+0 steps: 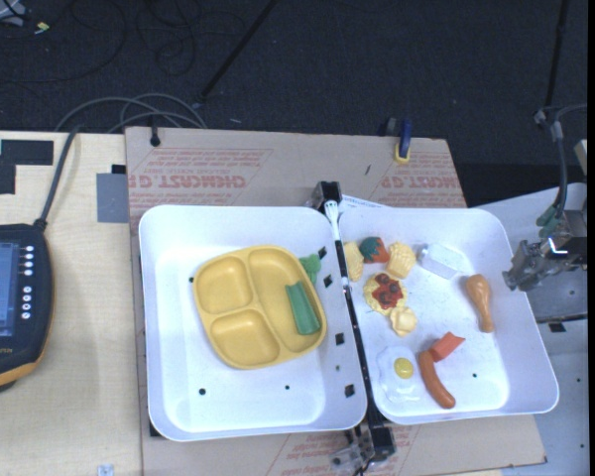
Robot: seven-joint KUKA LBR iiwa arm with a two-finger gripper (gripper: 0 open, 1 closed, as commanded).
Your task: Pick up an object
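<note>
Toy foods lie scattered in the right bin [521,385]: a drumstick [479,299] near its right side, a sausage [436,380] and fried egg [404,369] toward the front. The left bin [169,365] holds a yellow tray [253,305] bearing a green piece [302,306]. The tool [532,263] sits at the right bin's right rim; its state cannot be told.

Both bins, left bin [169,365] and right bin [516,385], look like smooth white plastic, slight sheen. Yellow tray [240,310] is matt plastic, moulded compartments. Green piece [302,307] on it is plastic, dull finish. Toy food is glossy plastic: sausage [436,380], drumstick [479,299], fried egg [404,369]. Sheet [278,172] under the bins is brown corrugated cardboard, printed, rough. Desk [69,405] is pale wood-grain laminate, matt. Hand [535,261] looks like bare grey metal.
</note>
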